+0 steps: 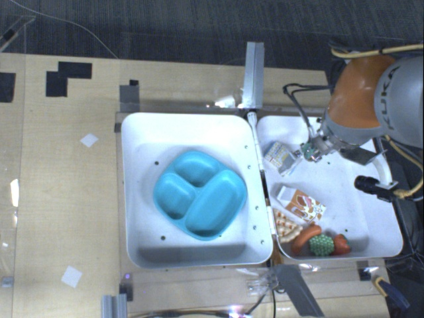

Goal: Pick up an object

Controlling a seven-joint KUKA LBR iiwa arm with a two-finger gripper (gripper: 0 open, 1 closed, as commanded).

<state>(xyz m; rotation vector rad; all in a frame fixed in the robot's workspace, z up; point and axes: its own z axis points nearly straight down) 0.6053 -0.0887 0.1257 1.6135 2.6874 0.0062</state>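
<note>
The right bin (377, 207) holds several small objects. A silvery crumpled packet (279, 156) lies near its left wall. A white and orange carton (302, 205) sits in the middle, and a waffle-patterned piece (285, 226) lies below it. Along the front edge lie an orange sausage-shaped toy (305, 237), a green knobbly ball (322, 245) and a red piece (341, 244). My gripper (311, 149) hangs over the bin's upper part, just right of the silvery packet, below the arm's orange band (356, 95). Nothing shows in its grasp.
The left bin (139, 177) carries a blue divided plate (199, 194) at its centre. A metal post (254, 75) stands behind the wall between the bins. Cables loop around the arm at the right, and a black part (371, 185) juts over the right bin.
</note>
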